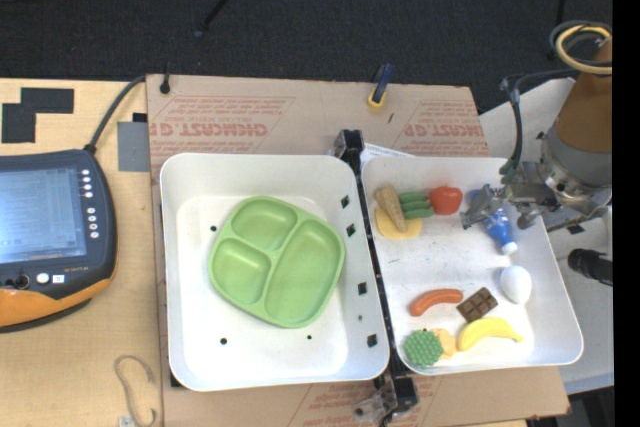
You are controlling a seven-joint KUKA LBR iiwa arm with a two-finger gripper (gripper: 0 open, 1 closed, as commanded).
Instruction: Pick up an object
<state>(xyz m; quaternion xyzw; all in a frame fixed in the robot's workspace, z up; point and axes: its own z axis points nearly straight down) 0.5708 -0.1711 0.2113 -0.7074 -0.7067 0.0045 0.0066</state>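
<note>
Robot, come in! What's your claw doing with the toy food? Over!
Gripper low in right bin, at blue bottle. Nothing lifted. White egg close below.

red print on cardboard, upside down, unreadable

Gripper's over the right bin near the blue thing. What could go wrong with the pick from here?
1. The gripper sits at a small blue object close to the right bin's far wall; a descent might clip the rim.
2. The white egg lies just below and looks round and smooth; a nudge could roll it.
3. The blue object looks small, so the fingers might close on nothing.
</note>
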